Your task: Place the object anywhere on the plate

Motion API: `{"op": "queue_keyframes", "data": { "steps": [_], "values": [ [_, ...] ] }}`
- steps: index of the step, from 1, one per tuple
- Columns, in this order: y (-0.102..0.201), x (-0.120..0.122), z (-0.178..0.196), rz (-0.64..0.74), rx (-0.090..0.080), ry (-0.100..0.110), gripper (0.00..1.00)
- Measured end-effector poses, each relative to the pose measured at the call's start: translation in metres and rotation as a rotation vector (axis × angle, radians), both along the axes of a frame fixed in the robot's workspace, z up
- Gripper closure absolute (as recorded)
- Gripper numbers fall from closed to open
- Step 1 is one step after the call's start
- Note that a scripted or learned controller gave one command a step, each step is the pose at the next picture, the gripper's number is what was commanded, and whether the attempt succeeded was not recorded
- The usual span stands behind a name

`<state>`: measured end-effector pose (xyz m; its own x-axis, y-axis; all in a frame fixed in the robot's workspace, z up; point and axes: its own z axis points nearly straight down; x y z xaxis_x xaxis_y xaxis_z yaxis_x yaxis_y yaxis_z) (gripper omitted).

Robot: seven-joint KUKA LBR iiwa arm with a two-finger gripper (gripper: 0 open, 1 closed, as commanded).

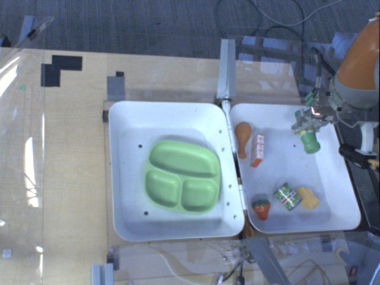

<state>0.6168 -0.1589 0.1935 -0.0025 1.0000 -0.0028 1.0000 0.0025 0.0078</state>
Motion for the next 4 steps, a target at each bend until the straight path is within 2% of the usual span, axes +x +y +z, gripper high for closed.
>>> {"op": "queue_keyframes", "data": {
  "steps": [1, 2, 3, 4],
  "values": [
    [0.052, 0.002, -0.071, 0.212, 0.001, -0.001, 1.00],
    [0.132, -0.040, -0.007, 0.448, 0.000, 0.001, 1.00],
    [0.217, -0.046, -0.008, 0.336, 0.002, 0.001, 1.00],
    [0.216, -0.046, -0.008, 0.336, 0.002, 0.001, 0.00]
  ]
}}
